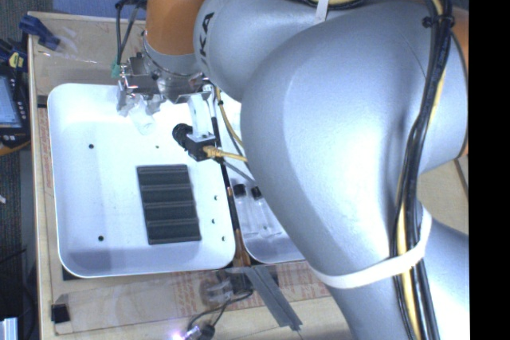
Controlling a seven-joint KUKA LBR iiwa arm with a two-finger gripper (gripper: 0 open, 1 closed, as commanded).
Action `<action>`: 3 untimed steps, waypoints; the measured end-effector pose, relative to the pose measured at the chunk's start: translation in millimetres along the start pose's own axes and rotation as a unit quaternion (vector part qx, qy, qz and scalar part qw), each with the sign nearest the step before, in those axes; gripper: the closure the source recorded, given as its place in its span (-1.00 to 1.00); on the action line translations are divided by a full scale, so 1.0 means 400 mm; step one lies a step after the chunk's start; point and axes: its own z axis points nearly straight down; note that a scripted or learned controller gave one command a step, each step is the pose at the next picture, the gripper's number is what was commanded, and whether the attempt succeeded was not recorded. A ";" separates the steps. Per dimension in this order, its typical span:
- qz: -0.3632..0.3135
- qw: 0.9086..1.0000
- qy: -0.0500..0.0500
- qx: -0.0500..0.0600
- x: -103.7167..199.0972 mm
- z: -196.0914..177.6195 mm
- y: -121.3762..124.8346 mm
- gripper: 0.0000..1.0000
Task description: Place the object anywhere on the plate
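In the near half of the left bin (72, 251) lies the dark ribbed plate (168, 205), flat and unobstructed. In the right bin (267, 252), just beside the arm, something pale and clear (possibly the object, too faint to be sure) rests on the floor. Farther back, the gripper (137, 109) hangs low over the left bin's far left corner; you cannot tell whether it is open or closed. Confirm a real hold before carrying nearward, then release low over the plate's middle.

A dark ribbed rectangular plate (168, 204) lies flat in the left white bin (80, 171), toward its near side.
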 end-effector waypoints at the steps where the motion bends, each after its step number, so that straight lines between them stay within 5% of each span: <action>1: -0.166 0.986 -0.001 -0.001 -0.068 0.217 -0.086 1.00; 2: -0.066 0.998 0.000 -0.001 0.118 0.217 -0.234 1.00; 3: 0.162 0.987 0.002 -0.005 0.038 0.211 -0.300 1.00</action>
